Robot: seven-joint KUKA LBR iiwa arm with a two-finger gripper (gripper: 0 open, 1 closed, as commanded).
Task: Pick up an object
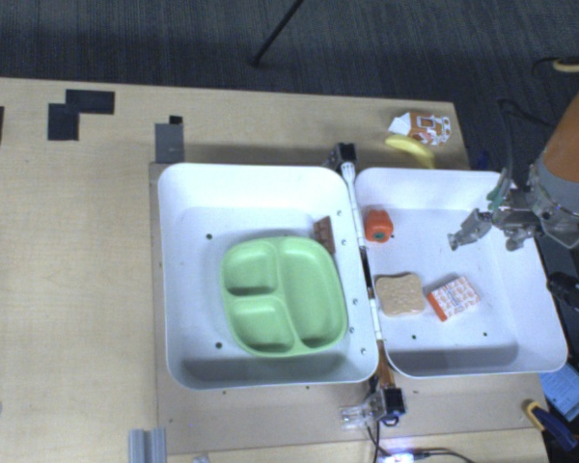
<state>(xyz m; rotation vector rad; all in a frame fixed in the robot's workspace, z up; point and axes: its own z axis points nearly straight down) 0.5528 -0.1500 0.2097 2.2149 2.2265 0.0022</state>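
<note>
Arm (571, 167): cut off by the right edge; only the orange band and wrist show.
Claw (486, 228): too small and blurred to tell how its fingers stand.
Brown item (322, 230): partly hidden behind the green tray (284, 295); kind unclear.
Packet (424, 126) on the table (68, 287): print too small to read.
Box (454, 298): label illegible.
Blue item (565, 392): cut off at the lower right corner.
</note>
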